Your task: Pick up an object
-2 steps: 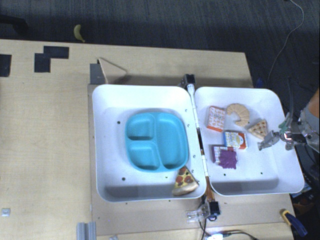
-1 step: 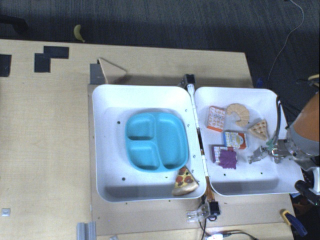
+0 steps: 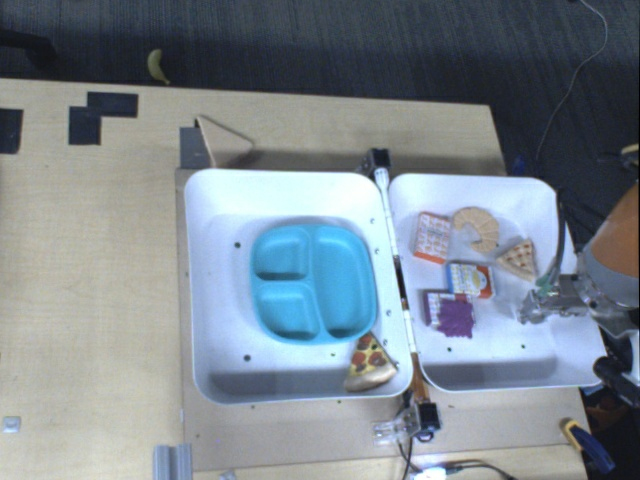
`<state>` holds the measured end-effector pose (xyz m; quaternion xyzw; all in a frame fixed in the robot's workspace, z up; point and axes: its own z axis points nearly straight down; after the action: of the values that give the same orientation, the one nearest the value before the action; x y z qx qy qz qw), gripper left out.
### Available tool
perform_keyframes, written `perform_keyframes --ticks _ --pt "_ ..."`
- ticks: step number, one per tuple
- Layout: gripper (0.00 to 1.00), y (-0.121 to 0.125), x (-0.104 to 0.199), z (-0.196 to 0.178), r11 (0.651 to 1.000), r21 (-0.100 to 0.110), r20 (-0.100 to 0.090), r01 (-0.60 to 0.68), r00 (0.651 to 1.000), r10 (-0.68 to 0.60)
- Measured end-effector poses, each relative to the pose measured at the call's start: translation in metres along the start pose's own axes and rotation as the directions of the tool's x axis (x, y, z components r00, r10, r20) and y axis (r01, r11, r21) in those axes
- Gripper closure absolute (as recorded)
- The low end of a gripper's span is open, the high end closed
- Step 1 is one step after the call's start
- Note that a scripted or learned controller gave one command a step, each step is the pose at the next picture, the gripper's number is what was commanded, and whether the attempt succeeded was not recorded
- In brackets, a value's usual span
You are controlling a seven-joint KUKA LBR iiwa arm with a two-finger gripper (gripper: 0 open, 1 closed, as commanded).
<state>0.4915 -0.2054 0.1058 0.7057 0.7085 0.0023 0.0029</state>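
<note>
In the right bin [image 3: 480,373] lie several small items: an orange-and-white card [image 3: 433,237], a round cracker-like piece [image 3: 477,227], a tan wedge [image 3: 518,258], a small packet [image 3: 470,280] and a purple bunch of grapes [image 3: 455,316]. My gripper [image 3: 540,303] reaches in from the right edge and hangs low over the right bin's right side, to the right of the packet and grapes. Nothing is seen between its fingers. A pizza slice [image 3: 370,361] rests at the left bin's front right corner.
The left bin [image 3: 215,268] holds a blue divided tray [image 3: 312,281]. A metal divider rail [image 3: 393,258] runs between the bins. Cables and a connector [image 3: 415,423] lie on the bench in front of the bins. The tan bench [image 3: 90,298] stretches out to the left.
</note>
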Motion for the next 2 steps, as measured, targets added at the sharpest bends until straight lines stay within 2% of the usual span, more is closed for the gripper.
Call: perform_keyframes --ticks 1,2 --pt "1.0 0.0627 0.0671 -0.0208 1.0 0.004 -0.002 0.002 1.0 -0.002" --pt "0.0 0.0622 0.0662 -0.0207 1.0 0.005 -0.001 0.0 1.0 0.0"
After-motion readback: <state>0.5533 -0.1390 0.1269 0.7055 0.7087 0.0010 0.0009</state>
